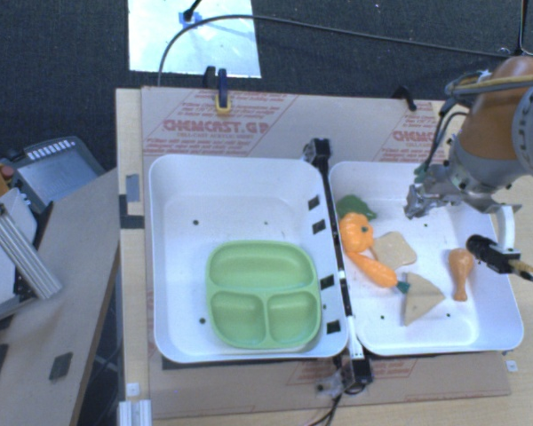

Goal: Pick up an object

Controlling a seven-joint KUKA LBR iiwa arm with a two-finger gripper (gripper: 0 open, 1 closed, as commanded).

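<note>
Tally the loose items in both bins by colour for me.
Green: 1, divided plate, left bin
Orange: 3, pumpkin, carrot, drumstick, right bin
Tan: 2, bread slice, wedge
Total: 6

Divided tray [265,293] lies in left bin [173,238]; toy foods [373,256] in right bin [493,327].

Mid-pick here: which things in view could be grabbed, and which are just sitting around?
Job:
gripper
orange pumpkin toy
carrot
beige slice
drumstick
wedge
right bin

Lying about:
green divided tray
left bin
yellow clamp
</note>
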